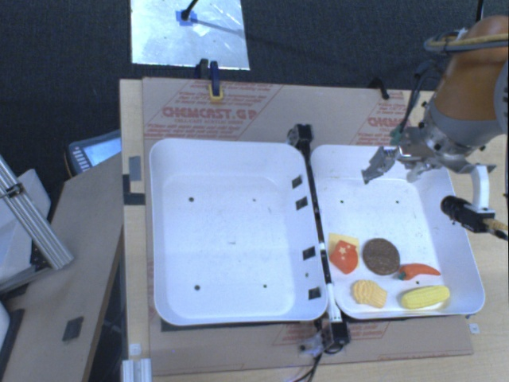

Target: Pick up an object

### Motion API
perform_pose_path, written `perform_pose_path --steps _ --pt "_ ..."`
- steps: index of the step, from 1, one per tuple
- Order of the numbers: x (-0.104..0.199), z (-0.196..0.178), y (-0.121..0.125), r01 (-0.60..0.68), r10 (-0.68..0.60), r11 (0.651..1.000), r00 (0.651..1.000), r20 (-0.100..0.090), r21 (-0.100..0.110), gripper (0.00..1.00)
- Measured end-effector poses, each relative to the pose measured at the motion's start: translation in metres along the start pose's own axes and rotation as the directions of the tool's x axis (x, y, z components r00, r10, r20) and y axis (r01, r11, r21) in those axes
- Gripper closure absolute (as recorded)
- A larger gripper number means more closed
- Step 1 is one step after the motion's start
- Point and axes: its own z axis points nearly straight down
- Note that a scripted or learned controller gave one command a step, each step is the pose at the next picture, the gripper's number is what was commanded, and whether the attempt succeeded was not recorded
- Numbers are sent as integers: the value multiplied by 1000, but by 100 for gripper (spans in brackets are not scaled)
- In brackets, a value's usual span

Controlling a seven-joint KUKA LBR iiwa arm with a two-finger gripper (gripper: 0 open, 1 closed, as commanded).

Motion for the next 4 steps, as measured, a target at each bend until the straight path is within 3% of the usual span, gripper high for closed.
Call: perform_pose_path --steps 1,2,3,4 --pt "-67 122 -44 -9 9 1000 1000 0 10 0" --pt "-63 105 -38 -2 2 1000 1000 2 -4 100" --pt "-33 13 -23 5 -5 1000 1000 1 -11 100" --pt "-77 -25 -56 -6 6 1000 1000 3 -4 100"
